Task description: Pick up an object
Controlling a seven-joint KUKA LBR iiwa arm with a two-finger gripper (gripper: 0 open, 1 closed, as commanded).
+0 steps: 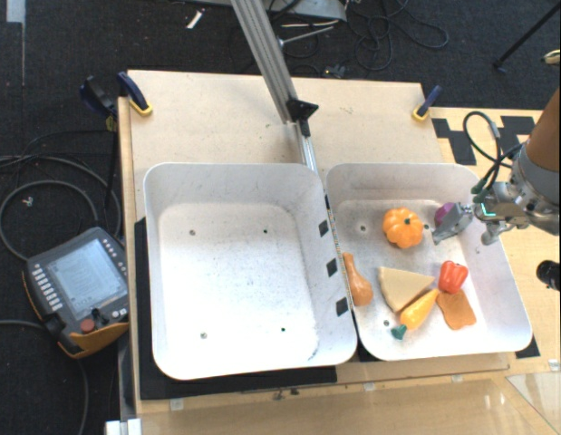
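Camera view: open fingers [466, 229] hold nothing, beside pumpkin [403, 227].

The left bin [230, 270] lies open from above. In the right bin [425, 270], toys crowd the near half; its far-left corner looks free, though the slanted pole [266, 48] may overhang.

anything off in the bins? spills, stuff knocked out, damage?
Nothing stands out. The toy foods, among them the small orange pumpkin, the pale cheese wedge and the red pepper, all lie inside the right white bin. The gripper hangs over that bin's right side.
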